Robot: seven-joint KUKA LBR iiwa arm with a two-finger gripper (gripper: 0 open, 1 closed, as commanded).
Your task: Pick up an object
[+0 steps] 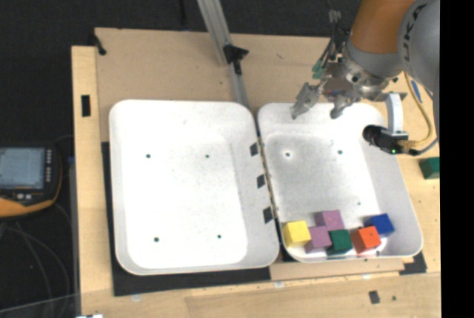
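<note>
**White bins, coloured blocks, gripper held apart above the right bin**

White plastic makes up both shallow bins on the tan bench (148,64). The left bin (126,183) fills the centre-left of the frame; the right bin (311,131) sits just beside it, and small black clips join the two along their shared edge.

The blocks are gathered at the lower right of the frame, against the near wall of the right bin. A yellow block (297,233) lies furthest left. Next to it are two purple blocks: one (330,219) slightly higher in the frame, the other (319,237) just below it and touching the yellow one. A green block (340,241) follows, then an orange block (366,239), and a blue block (381,224) at the right end of the cluster.

The arm (385,5) enters from the upper right, its orange band above the grey wrist. The gripper (319,103) hangs over the far edge of the right bin, in the upper-centre right of the frame, well apart from the blocks. Its two fingers are spread, with nothing between them.

A slanted metal pole (211,5) runs from the top of the frame down to the gap between the bins. A small screen device (26,172) sits at the left edge.
</note>
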